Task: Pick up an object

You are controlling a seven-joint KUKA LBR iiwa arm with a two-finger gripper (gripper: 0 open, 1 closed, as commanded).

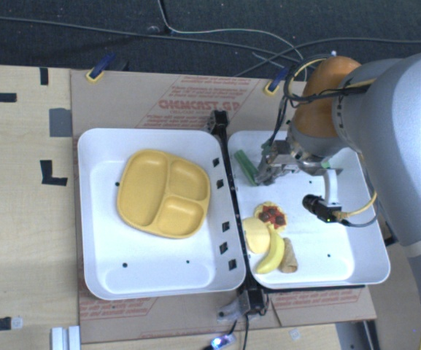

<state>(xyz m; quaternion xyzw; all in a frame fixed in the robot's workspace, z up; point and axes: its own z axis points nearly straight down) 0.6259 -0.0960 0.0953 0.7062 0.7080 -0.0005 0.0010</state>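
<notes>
A yellow divided plate (163,193) lies in the left bin (101,254). In the right bin (349,261) a green stick-shaped object (246,166) lies at the upper left. Lower down sit a small round piece with red topping (271,214), a pale yellow slice (255,233), a banana (272,253) and a tan piece (289,257). My gripper (265,170) hangs low in the right bin, its tip right beside the green object and just above the red-topped piece. I see nothing clearly between its fingers.
The grey arm with its orange band (325,97) covers the upper right of the right bin. A black fitting with a yellow cable (325,209) sticks out over the bin's middle right. A black divider (228,195) separates the bins. Cables run across the dark floor behind.
</notes>
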